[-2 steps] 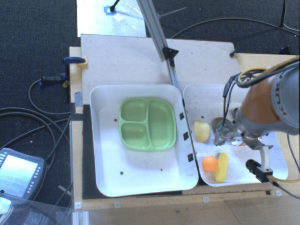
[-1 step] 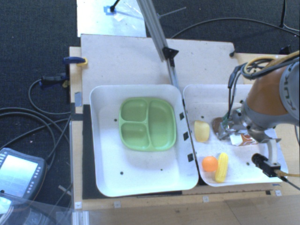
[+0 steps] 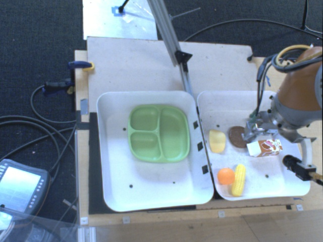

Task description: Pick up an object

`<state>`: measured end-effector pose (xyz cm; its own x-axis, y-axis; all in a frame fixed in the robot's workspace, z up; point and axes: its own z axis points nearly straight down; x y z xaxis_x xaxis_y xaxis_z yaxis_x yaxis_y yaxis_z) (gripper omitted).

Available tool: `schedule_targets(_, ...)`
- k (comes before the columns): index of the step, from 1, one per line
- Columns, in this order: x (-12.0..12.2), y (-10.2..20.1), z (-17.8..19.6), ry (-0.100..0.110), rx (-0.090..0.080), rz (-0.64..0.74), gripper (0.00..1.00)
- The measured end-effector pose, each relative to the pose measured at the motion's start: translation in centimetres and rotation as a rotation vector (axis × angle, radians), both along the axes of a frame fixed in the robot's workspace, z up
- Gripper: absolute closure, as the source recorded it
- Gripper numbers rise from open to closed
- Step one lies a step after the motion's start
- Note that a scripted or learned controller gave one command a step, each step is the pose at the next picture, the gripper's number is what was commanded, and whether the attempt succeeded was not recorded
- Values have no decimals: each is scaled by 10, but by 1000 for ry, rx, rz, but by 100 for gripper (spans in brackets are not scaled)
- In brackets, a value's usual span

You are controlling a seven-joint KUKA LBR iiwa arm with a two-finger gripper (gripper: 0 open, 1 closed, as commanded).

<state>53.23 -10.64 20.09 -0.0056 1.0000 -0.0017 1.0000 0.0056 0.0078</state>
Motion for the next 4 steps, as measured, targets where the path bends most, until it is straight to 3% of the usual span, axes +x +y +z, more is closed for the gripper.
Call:
schedule_targets(1, 2, 0, 49, 0, 0, 0, 100)
schedule_targets(2, 29, 48, 37, 4, 3, 5, 100)
schedule_targets(4, 75, 143, 52, 3, 4, 6, 100)
